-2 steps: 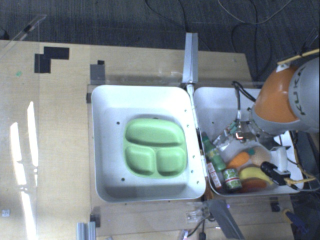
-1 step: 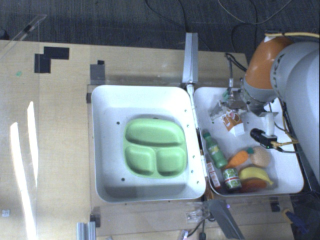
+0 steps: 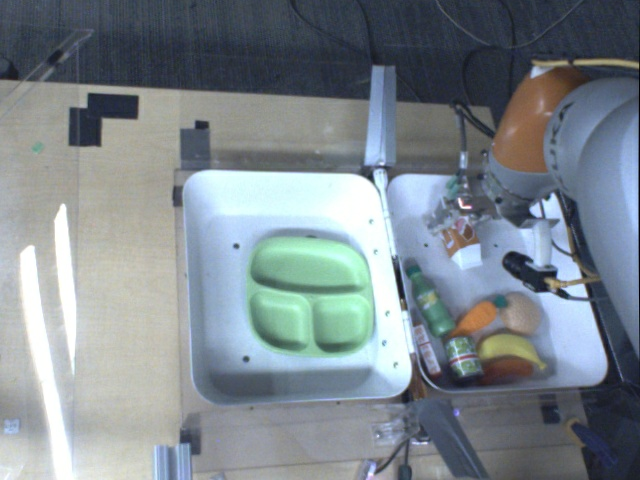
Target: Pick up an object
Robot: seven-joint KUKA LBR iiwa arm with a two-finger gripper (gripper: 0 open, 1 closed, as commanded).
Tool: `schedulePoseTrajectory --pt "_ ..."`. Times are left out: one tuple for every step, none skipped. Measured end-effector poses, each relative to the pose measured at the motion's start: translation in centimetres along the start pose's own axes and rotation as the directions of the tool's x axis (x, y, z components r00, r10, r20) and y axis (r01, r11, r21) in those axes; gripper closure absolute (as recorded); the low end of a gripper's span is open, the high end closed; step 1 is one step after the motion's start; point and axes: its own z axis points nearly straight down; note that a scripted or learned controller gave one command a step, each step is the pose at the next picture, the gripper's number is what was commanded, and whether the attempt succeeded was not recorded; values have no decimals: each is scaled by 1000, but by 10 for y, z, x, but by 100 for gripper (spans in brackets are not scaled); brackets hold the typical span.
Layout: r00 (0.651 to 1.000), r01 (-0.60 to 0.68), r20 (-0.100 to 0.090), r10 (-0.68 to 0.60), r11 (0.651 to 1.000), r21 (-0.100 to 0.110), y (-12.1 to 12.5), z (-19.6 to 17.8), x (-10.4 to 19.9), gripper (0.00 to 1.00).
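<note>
The end effector (image 3: 462, 206) sits low over a small orange packet (image 3: 462, 240) at the right bin's (image 3: 590, 368) far end, grip state unclear, so next comes closing and lifting.

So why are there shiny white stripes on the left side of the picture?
In the camera view, that is glare on a clear sheet over the wooden bench; the green three-part plastic tray looks soft and slightly blurry, with grey shadow below it.

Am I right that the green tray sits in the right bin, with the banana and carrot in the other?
Not quite. The camera view shows the green tray in the left bin; the banana and carrot lie in the right bin.
</note>
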Motion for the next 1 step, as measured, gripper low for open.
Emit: schedulePoseTrajectory --pt "1000 -9 -2 9 1000 8 25 -88 27 100"
